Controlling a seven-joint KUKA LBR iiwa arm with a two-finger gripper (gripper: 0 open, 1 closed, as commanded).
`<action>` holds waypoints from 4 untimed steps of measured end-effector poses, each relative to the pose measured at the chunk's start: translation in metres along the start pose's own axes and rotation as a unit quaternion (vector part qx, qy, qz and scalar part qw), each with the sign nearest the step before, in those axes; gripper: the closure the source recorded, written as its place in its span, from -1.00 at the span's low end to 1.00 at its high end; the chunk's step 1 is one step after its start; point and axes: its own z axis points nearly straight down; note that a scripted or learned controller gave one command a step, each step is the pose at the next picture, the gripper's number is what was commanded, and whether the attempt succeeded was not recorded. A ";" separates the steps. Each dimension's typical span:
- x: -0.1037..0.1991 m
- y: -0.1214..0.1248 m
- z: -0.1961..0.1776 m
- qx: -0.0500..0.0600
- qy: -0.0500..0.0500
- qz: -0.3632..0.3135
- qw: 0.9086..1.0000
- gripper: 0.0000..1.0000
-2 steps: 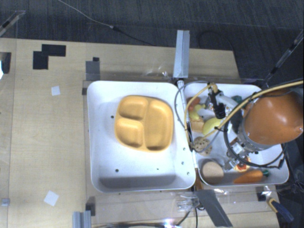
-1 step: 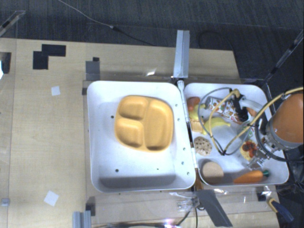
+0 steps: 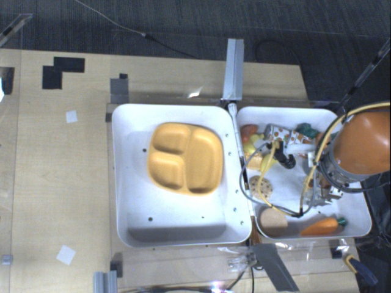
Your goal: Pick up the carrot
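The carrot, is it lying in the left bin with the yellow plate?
No, the carrot lies in the right bin, near its front edge.

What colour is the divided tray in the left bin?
Yellow-orange; the tray shows best in the camera view.

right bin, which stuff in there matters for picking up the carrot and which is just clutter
For the job:
carrot, at the right bin's near edge
gripper, just above the carrot

Lying about:
cookie
banana
tan rounded piece
yellow divided plate, in the left bin
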 end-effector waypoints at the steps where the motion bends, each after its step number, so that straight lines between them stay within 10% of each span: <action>1: -0.005 0.037 0.001 -0.002 0.002 -0.009 1.000 1.00; 2: -0.024 -0.074 -0.004 0.002 -0.003 -0.013 1.000 1.00; 3: -0.024 -0.069 -0.004 0.000 -0.004 -0.009 1.000 -1.00; 4: -0.016 -0.010 0.002 -0.001 0.000 -0.009 1.000 -1.00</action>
